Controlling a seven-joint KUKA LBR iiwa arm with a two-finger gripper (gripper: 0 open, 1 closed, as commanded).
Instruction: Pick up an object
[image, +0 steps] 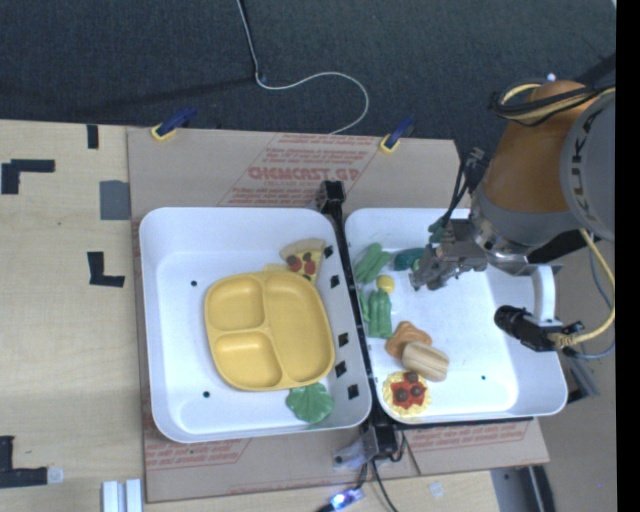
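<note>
Counter (60, 330): pale wood surface carrying a cardboard sheet (290, 165), on which two white bins sit side by side
Left bin (165, 300): holds a yellow divided plate (268, 330) at its centre; a pizza slice toy (304, 256) lies just off the plate at 1 o'clock, and a green leafy toy (311, 402) touches the plate's edge at 5 o'clock
Right bin (520, 395): holds the candidate objects for picking, grouped along its 9 o'clock side
Green pod toy (371, 262): at 10 o'clock in the right bin, lying at a slant near the dividing wall
Small yellow piece (384, 285): just below the pod toy
Green vegetable toy (379, 314): directly below the yellow piece, long axis running 12 to 6 o'clock
Bread roll toy (417, 352): near the bin's centre-left, tan and brown
Round pizza toy (405, 393): at 7 o'clock in the right bin, just below the roll
Teal object (405, 261): small, at 9 o'clock from the end effector, just beside it
End effector (436, 270): over the upper part of the right bin; whether it is released or clenched cannot be told, and no object is visibly between its tips
Arm (535, 160): grey with orange band, entering from 3 o'clock
</note>
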